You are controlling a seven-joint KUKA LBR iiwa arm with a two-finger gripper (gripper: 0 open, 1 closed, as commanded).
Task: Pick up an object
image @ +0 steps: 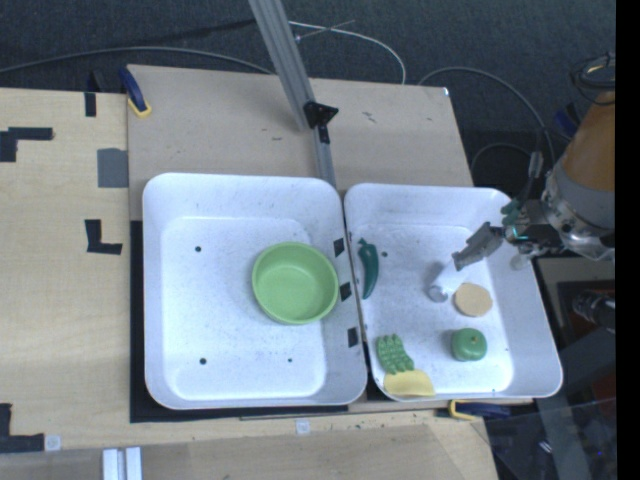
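The nearest candidate is the small tan disc [472,299], lying flat in the right bin [530,368] toward its right wall, about midway along that wall. Just beside it on the left sits a little grey lump [437,292], too small for me to name. Nearer the bin's front edge is a round green piece [468,345], and the front-left corner holds a knobbly green thing [392,351] with a yellow piece [409,383] below it. A dark green pepper [368,267] lies against the bin's left wall.

My gripper [478,245] hangs above the disc and the grey lump, nothing between my fingers; whether they are spread wide or drawn narrow I cannot tell from this angle.

The risk, I judge, is the disc's flatness: my tips could slide over it or nudge it to the wall. The grey lump could also catch a finger.

The left bin [160,268] holds a green bowl [294,283].
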